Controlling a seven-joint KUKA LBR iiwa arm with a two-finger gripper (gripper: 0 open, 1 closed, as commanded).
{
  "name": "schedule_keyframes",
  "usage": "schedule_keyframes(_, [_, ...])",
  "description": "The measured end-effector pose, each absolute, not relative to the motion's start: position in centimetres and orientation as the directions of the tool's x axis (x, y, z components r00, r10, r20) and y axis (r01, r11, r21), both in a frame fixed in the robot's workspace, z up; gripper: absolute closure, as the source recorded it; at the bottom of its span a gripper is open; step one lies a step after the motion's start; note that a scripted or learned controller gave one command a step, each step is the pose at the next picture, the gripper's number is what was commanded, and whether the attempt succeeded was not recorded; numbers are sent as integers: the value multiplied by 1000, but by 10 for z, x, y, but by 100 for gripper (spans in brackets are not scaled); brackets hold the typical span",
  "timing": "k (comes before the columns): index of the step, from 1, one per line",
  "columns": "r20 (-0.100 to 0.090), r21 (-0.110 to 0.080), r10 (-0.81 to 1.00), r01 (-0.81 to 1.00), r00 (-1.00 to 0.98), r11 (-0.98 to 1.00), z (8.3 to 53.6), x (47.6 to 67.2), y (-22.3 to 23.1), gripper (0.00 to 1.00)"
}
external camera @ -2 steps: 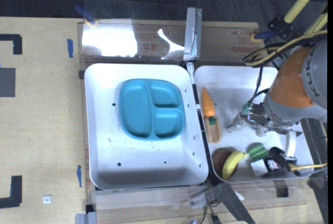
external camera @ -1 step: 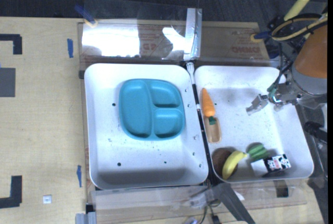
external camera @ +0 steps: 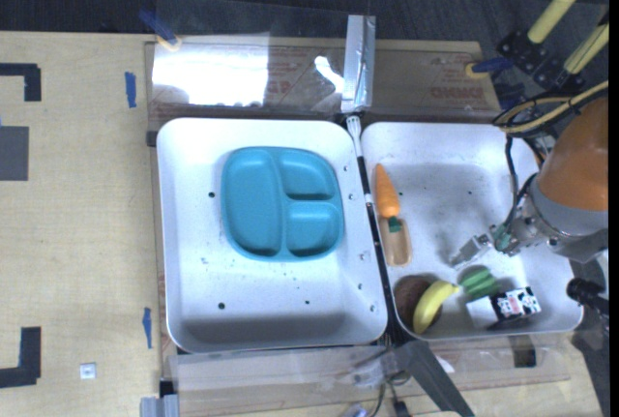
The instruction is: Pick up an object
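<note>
Left bin [external camera: 184, 212]: white, shallow, occupying the centre-left of the frame. It held one blue divided plate [external camera: 282, 202], three compartments, lying flat in the bin's upper middle. Dark specks were scattered on the bin floor below the plate.

Right bin [external camera: 435, 163]: white, shallow, directly beside the left bin and sharing the central divider.
- Carrot [external camera: 386, 193]: orange, lying lengthwise along the bin's left wall, near the divider.
- Tan block [external camera: 397, 242]: small, with a green mark at its upper end, just below the carrot and touching or nearly touching it.
- Brown round object [external camera: 410, 289]: dark, at the bin's lower left corner.
- Banana [external camera: 432, 302]: yellow, just right of the brown object and against it, along the lower edge.
- Green object [external camera: 477, 282]: small, lower centre-right of the bin, just below the gripper.
- Black-and-white box [external camera: 511, 306]: small, lower right corner, beside the green object.

Gripper [external camera: 471, 252]: at centre-right of the right bin, reaching from the frame's right, fingers slightly parted with nothing between them, poised just above the green object. Arm's orange band sat at the frame's right edge.
</note>
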State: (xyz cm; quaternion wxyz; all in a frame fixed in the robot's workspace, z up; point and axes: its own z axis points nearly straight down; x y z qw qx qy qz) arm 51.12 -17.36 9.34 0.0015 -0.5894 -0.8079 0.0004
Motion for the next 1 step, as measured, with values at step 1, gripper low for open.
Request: schedule_keyframes(1, [-7,10,929,929,-370,370,197,550,-174,0])
